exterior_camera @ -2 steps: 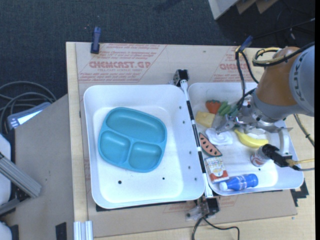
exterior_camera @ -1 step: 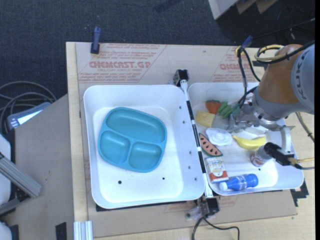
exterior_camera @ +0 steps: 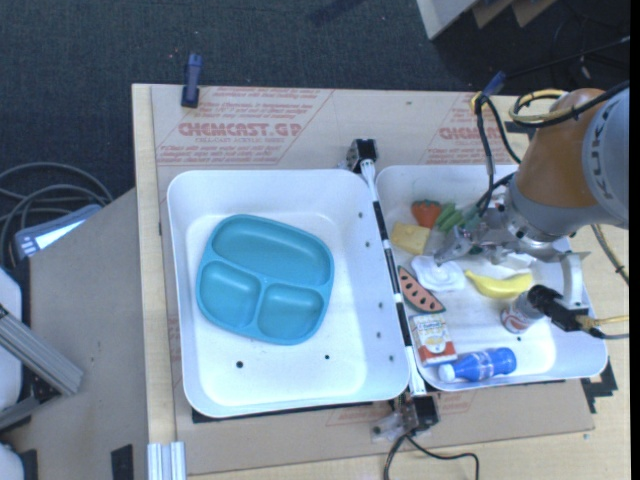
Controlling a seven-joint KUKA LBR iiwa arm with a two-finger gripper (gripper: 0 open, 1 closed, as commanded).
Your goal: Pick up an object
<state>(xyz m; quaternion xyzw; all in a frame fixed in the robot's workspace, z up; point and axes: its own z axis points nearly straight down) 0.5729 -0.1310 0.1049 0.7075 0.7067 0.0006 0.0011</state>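
My gripper (exterior_camera: 462,240) is low in the right bin (exterior_camera: 592,364), over the white item (exterior_camera: 438,271); I can't tell its state. Nothing looks lifted, so the pick remains. The banana (exterior_camera: 500,284) lies just beside it, the bottle (exterior_camera: 478,365) farther off.

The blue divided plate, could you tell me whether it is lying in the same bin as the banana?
No, the blue divided plate lies in the left bin, while the banana lies in the right bin.
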